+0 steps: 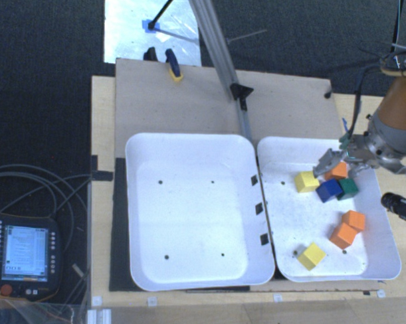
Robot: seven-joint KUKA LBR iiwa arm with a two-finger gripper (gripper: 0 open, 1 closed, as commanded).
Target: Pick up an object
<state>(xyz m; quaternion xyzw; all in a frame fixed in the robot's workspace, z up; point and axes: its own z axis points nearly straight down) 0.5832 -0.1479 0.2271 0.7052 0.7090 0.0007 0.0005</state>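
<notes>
A: While the arm (pixel 397 111) reaches in from the right, log the camera view. Where is the gripper (pixel 330 162)?

B: Over the upper part of the right bin (pixel 281 194), low above a cluster of blocks. Grey fingers (pixel 322 162) point left, toward the upper yellow block (pixel 307 181). How far apart they are I cannot tell; the wrist hides that, and nothing is visibly between them.

A: Cluster contents?

B: Upper yellow block at the left. An orange block (pixel 337 172) partly under the gripper body, a blue block (pixel 329 190) just below it, a green block (pixel 348 188) touching the blue block on its right. All four packed close, resting on the bin floor.

A: Other blocks in that bin?

B: Two orange blocks lower right, one (pixel 354 220) above the other (pixel 343 234), touching or nearly so. A second yellow block (pixel 312 256) near the front wall, apart from the rest.

A: Left bin (pixel 188 210)?

B: White floor with four small dark dots. It sits just beside the right bin; dark clips (pixel 259 208) show along the shared edge.

A: Surroundings?

B: Brown board (pixel 192 98) behind the bins, a grey pole (pixel 217 42) slanting across it, a yellow-and-blue tool (pixel 173 64) at its far edge. Teach pendant (pixel 23 255) with a lit screen at the lower left, cables (pixel 56 186) looping above it.
</notes>
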